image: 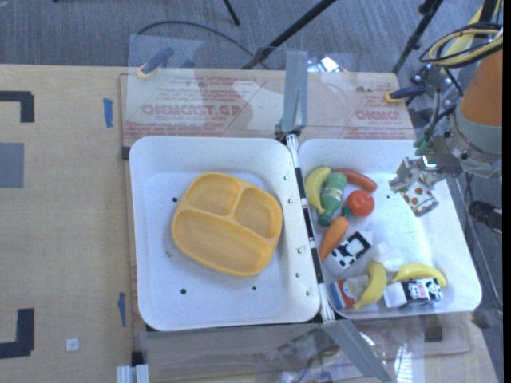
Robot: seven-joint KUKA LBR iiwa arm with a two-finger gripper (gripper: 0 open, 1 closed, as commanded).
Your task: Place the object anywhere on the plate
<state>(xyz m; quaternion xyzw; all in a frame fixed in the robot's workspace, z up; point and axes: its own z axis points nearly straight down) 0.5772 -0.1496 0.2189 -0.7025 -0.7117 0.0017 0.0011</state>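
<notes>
Camera view: plate (227,223) orange, smooth plastic, three compartments (rounded corners), sits in left bin (152,214). Hand (417,178) over right bin's (467,278) far corner, pinching small patterned card-like object (423,202).

A pale wooden worktop (64,214) carries two shallow white plastic bins. The left bin (152,238) touches the right bin (467,278).

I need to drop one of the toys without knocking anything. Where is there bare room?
The orange plate has three bare compartments. The left bin has a bare floor strip all around the plate. The right bin is crowded along its left wall and near edge; bare floor lies between the tomato, the tool and the near banana.
</notes>
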